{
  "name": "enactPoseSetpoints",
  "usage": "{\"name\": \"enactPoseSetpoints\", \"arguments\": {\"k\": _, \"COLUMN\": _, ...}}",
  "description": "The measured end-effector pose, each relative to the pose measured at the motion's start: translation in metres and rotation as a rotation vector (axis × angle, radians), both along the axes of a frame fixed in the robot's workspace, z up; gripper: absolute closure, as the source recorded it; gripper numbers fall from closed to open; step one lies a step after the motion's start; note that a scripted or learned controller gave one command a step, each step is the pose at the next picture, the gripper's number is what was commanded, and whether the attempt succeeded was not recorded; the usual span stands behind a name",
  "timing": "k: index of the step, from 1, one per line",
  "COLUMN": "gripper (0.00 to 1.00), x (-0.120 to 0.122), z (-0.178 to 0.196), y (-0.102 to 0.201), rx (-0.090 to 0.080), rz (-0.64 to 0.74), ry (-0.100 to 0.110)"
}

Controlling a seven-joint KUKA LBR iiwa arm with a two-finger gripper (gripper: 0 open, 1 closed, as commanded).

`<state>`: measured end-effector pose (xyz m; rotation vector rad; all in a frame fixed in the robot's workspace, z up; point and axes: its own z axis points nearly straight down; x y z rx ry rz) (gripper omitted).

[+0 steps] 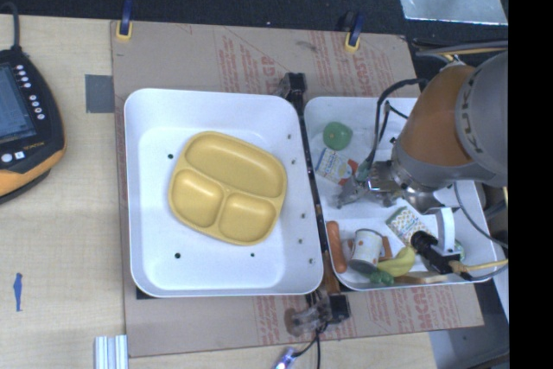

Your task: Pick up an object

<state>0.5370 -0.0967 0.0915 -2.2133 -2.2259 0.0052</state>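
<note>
Overhead view of two white bins side by side on the tabletop. Left bin holds a yellow divided plate, lying flat near its middle. Right bin holds the clutter, and every place below is given relative to the green ball near that bin's far left corner. Claw sits just nearer the camera than the ball, low over a small carton and some red and grey bits; whether its fingers stand wide or narrow cannot be told, since the wrist and cables cover them, and nothing is seen held. Well nearer the camera than the ball lie an orange carrot-like stick, a white cup on its side, a yellow banana-like toy and a patterned pouch.

Handling, as a judgement: these look like light plastic or foam toys, stiff enough to pinch. The ball is likely to roll and slip, so it wants a grip across its widest part. The carton offers flat opposite faces, probably the surest hold for the claw.
</note>
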Motion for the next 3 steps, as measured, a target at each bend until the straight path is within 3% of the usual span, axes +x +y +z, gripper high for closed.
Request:
{"name": "enactPoseSetpoints", "arguments": {"k": 1, "gripper": 0.0, "x": 0.036, "z": 0.0, "y": 0.001, "rx": 0.001, "rz": -0.002, "ry": -0.001}}
{"name": "enactPoseSetpoints", "arguments": {"k": 2, "gripper": 0.0, "x": 0.089, "z": 0.0, "y": 0.005, "rx": 0.002, "rz": -0.003, "ry": -0.001}}
{"name": "enactPoseSetpoints", "arguments": {"k": 3, "gripper": 1.0, "x": 0.089, "z": 0.011, "y": 0.004, "rx": 0.002, "rz": 0.002, "ry": 0.001}}
